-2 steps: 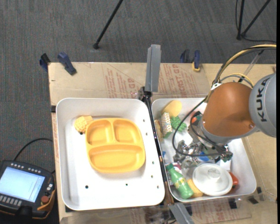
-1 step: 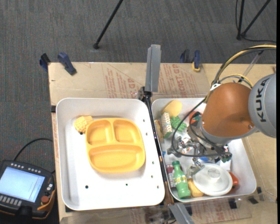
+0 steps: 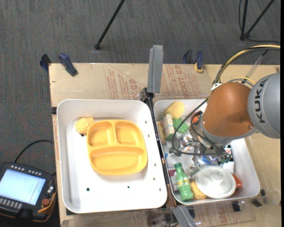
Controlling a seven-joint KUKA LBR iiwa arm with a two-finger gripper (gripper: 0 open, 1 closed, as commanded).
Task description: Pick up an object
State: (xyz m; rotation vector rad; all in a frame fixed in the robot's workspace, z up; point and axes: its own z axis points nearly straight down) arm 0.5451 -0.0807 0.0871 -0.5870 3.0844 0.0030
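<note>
My gripper [image 3: 197, 151] hangs under the arm's orange band [image 3: 227, 110], low over the middle of the right bin [image 3: 252, 174]. Its dark body sits among a pile of small toys. Just below it lie a green bottle [image 3: 182, 181] with a red cap and a white lidded bowl [image 3: 216, 182]. To its upper left are a yellow lemon-like toy [image 3: 174, 109], a corn cob [image 3: 169, 124] and a green piece [image 3: 182, 125]. The arm hides whatever lies directly beneath the wrist.
The left bin [image 3: 71, 174] holds a yellow divided plate [image 3: 116, 145] and a small yellow toy [image 3: 84, 124] at its upper left. A grey post [image 3: 155, 72] stands at the back between the bins. Cables loop above the arm at right.
</note>
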